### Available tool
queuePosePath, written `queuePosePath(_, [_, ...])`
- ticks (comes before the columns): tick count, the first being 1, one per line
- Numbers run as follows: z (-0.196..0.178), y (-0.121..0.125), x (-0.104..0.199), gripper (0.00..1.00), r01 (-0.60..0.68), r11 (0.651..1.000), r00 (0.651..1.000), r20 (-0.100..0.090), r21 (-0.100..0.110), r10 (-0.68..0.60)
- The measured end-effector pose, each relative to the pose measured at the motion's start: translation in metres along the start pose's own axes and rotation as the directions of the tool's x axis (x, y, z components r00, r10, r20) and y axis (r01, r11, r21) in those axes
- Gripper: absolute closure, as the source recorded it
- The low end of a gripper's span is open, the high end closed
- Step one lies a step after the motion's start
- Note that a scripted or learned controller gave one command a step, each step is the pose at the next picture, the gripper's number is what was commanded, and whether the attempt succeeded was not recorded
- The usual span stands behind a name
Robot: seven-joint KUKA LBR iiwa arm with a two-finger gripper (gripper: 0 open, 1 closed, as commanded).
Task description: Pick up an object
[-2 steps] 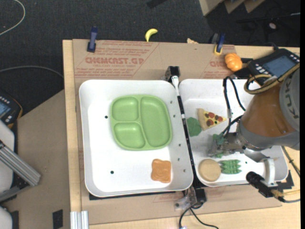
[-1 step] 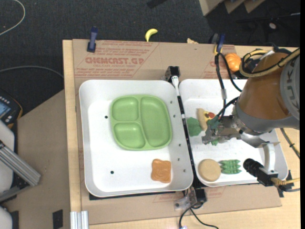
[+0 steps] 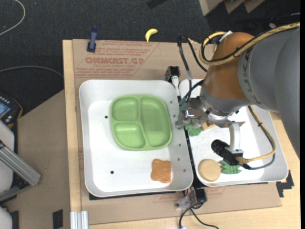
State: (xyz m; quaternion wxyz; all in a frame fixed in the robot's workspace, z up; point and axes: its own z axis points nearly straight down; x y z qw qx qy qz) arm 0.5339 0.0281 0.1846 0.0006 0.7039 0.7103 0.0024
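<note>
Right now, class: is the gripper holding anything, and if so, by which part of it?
It cannot be told. The gripper sits over the inner edge of the right bin, with something green just beneath it, but the wrist hides any hold.

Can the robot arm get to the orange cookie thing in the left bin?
Probably yes. The orange piece lies alone on the left bin's open floor, apart from the green plate. The gripper is near the divider.

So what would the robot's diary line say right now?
arm: over right bin | gripper: low at its left edge | left bin: green plate, orange toy
</note>
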Motion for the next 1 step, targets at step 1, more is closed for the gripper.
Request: queuePosePath(1, [-0.1341, 0.0444, 0.0122, 1.00, -0.004, 1.000, 1.000, 0.002, -0.015, 0.004])
